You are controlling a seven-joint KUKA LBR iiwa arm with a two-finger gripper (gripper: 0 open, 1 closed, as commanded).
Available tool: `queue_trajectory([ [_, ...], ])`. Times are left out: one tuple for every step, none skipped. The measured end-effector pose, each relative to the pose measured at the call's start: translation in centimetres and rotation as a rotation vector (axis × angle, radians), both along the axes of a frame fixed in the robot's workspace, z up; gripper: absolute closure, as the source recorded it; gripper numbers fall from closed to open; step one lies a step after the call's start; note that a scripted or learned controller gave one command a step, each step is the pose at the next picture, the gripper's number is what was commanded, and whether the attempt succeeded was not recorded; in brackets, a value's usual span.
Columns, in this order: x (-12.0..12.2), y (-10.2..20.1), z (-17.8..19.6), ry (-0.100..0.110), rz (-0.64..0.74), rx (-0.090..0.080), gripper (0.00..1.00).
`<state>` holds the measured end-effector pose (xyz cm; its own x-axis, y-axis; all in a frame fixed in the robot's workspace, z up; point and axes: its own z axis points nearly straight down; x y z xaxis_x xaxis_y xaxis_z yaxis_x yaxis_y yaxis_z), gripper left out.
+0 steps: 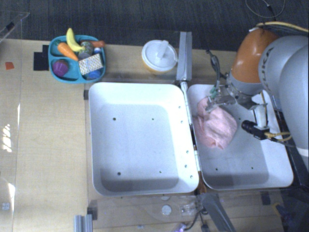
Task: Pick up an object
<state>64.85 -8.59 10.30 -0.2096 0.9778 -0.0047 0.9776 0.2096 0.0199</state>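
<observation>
While the arm is reaching in over the right bin, its jaws are sitting against a pink cloth near that bin's far left corner. Jaw state cannot be determined.

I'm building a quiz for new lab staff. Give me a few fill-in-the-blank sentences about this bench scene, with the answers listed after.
1. The pink cloth lies in the ____ bin of the camera view.
2. The hand is over the cloth's ____ edge.
3. The blue tray holds a yellow ____.
4. The lidded cup stands ____ the bins.

Answers: right; upper; banana; outside
</observation>
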Motion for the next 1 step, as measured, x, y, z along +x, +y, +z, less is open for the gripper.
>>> queue_trajectory([
  [2.24,1.13,8.47,0.009,0.273,-0.005,1.00],
])
